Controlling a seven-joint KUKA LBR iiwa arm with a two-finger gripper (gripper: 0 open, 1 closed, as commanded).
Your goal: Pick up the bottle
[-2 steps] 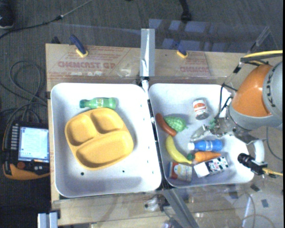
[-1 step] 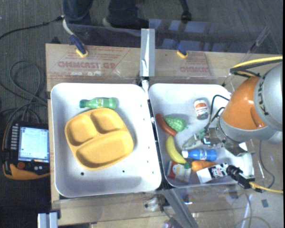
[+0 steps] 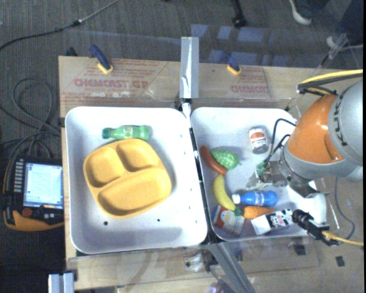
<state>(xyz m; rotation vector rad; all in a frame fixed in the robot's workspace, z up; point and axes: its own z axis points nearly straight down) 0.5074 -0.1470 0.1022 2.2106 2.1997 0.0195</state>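
Two bottles are in view. A green bottle (image 3: 127, 132) lies on its side at the back of the left bin (image 3: 73, 182), just behind a yellow divided plate (image 3: 127, 176). In the right bin (image 3: 232, 124), a blue bottle with a white cap (image 3: 256, 198) also lies on its side near the front. My gripper (image 3: 266, 176) hangs low in the right bin, right behind the blue bottle and close above it. The orange wrist band (image 3: 312, 138) and grey arm cover the bin's right side. Nothing is visibly held.
Around the blue bottle lie a banana (image 3: 222, 193), a carrot-like orange piece (image 3: 256, 212), a white carton (image 3: 274, 220) and a small jar (image 3: 230, 220). A red sausage (image 3: 210, 159), a green item (image 3: 226, 159) and a small can (image 3: 258, 139) sit further back.
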